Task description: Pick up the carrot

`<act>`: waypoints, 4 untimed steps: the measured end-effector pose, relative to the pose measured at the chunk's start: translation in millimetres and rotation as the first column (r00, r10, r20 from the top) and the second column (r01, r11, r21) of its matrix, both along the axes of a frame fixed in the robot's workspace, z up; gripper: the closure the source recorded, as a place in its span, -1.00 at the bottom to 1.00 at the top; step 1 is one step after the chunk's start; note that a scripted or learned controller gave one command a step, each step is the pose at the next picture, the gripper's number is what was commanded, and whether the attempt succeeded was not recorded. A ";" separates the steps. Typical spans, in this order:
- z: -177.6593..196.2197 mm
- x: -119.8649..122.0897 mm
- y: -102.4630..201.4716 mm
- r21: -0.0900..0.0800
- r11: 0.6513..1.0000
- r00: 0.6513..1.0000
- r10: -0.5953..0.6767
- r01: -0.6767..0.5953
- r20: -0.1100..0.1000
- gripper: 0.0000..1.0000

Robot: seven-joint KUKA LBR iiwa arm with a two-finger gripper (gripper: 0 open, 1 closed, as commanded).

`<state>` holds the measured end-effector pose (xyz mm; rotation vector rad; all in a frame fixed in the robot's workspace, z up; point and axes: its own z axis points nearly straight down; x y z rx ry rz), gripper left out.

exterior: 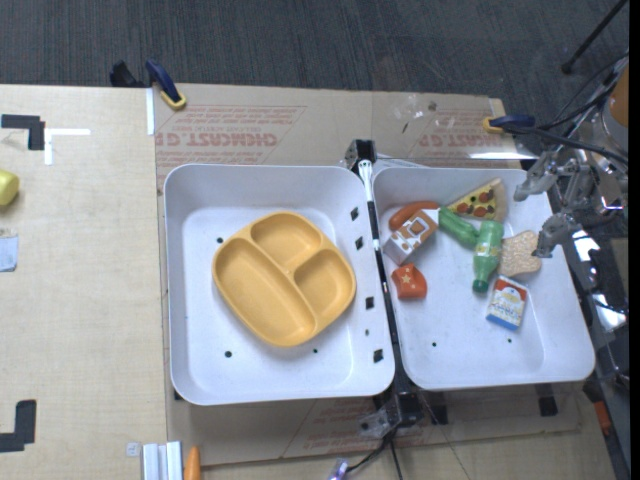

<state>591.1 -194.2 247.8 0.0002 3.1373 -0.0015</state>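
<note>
The carrot [411,212] is an orange-red oblong lying in the right bin [470,363] near its far left corner. A small orange-and-white box [410,236] partly covers its near side. My gripper [543,208] hovers over the bin's right rim, well to the right of the carrot. Its two grey fingers [533,176] are spread apart, so it is open, and nothing is between them. A tan cracker [519,255] lies just below the nearer finger.
The right bin also holds a pizza slice [477,201], a green bottle [486,255], a green vegetable [457,228], a red tomato [409,282] and a small carton [507,304]. A yellow divided plate [285,278] lies in the left bin [190,298].
</note>
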 end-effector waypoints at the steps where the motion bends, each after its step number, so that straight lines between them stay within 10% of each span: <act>1: 6.1 -7.0 26.6 -0.001 0.970 0.970 0.243 -0.243 0.001 -1.00; 2: -89.1 -27.4 66.7 -0.001 0.910 0.910 0.414 -0.414 -0.001 -1.00; 3: 12.5 -74.9 103.4 -0.002 0.833 0.833 0.554 -0.554 0.002 -1.00; 4: -6.4 -54.4 104.5 -0.001 0.581 0.581 0.814 -0.814 0.000 -1.00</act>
